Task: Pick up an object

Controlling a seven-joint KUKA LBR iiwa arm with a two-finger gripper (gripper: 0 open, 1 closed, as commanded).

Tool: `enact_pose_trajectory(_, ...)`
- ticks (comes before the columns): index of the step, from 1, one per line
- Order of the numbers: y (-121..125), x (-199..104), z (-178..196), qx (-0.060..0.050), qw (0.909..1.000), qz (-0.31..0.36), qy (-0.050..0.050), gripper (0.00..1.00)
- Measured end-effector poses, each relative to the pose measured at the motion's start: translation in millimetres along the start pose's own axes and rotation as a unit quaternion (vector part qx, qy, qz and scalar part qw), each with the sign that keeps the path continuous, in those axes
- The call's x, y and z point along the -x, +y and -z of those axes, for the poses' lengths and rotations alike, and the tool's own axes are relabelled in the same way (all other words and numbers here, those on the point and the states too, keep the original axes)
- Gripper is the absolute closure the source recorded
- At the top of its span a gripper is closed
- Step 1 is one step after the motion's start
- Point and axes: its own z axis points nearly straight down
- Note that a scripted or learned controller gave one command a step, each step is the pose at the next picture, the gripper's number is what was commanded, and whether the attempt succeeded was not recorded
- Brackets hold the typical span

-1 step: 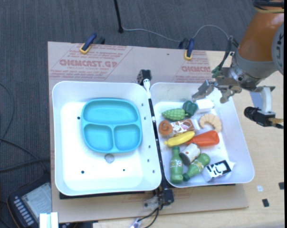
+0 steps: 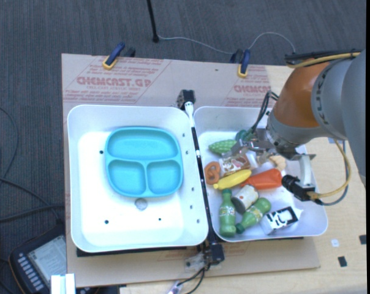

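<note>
The right bin [image 2: 307, 225] holds a heap of toy food: a yellow banana [image 2: 233, 179], an orange carrot [image 2: 266, 178], a green leafy piece [image 2: 222, 146], a round orange slice [image 2: 212, 171], two green bottles [image 2: 226, 214] [image 2: 254, 216], a small can [image 2: 245, 195] and a black-and-white box [image 2: 282, 218]. My gripper [image 2: 249, 142] reaches down into the back of this bin, just right of the green piece and above a printed packet [image 2: 236, 163]. The arm hides the bin's back right part.
The left bin [image 2: 87, 225] carries a blue divided plate [image 2: 144, 162] with a small grey lump [image 2: 141, 204] in front of it. A black clamp post [image 2: 186, 98] stands between the bins at the back. A yellow cable [image 2: 332, 192] loops from the wrist.
</note>
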Motion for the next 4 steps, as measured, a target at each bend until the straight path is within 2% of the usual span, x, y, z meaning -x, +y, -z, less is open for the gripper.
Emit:
enact_pose_trajectory(1, 3.5, 5.1, 15.2, 0.008, 0.9999, 0.000, -0.007, 1.00)
enact_pose_trajectory(2, 2.9, 4.8, 14.2, 0.007, 1.0000, 0.000, -0.007, 0.00)
enact_pose_trajectory(3, -18.1, -3.6, 0.6, 0.009, 0.9999, -0.001, -0.005, 0.00)
enact_pose_trajectory(4, -15.9, -0.1, 14.8, 0.013, 0.9999, -0.001, -0.009, 1.00)
